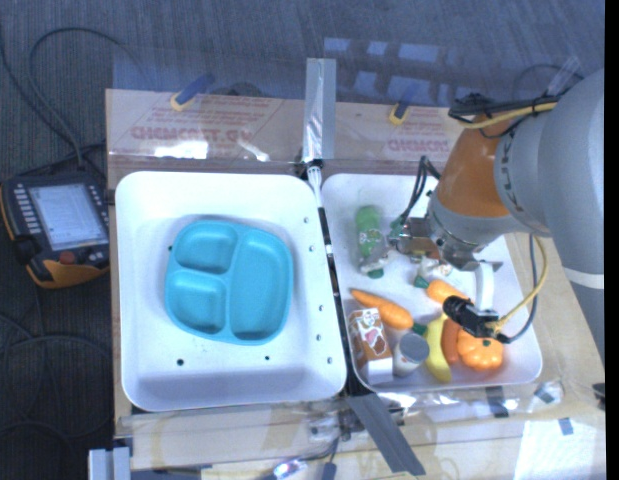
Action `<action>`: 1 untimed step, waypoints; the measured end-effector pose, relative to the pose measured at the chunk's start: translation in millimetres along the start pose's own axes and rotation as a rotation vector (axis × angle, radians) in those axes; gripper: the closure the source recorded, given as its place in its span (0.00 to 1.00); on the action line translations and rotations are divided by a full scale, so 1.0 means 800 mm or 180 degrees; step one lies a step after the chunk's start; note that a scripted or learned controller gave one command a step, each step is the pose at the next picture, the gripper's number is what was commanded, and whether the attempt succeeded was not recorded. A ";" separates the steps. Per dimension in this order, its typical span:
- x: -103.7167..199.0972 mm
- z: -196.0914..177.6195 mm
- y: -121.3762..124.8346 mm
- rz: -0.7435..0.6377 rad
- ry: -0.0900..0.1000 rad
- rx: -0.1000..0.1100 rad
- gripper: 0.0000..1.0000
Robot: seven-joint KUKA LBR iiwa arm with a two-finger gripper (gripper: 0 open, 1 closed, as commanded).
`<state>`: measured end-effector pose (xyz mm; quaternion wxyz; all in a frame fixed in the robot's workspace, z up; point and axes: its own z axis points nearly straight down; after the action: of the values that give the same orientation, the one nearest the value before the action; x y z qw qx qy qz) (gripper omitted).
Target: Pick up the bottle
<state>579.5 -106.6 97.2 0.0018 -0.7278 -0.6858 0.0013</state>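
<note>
Camera view: I see the bottle (369,236), green, lying in the right bin (524,368) along its left wall, near the far end. The gripper (421,244) sits low over the bin just right of the bottle, apart from it as far as I can judge; the wrist blocks my view, so I cannot tell how the tool is set. Carrots (383,309), a small pumpkin (479,354) and a carton (370,340) crowd the near end. Blue tray (229,279) sits in the left bin (149,368). Bottle not grasped; approach, grasp and lift all remain.
</note>
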 end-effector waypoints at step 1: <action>0.020 0.011 0.109 0.0855 -0.0007 0.0028 0.00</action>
<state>667.1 -95.8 87.7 0.0040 -0.8130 -0.5822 0.0054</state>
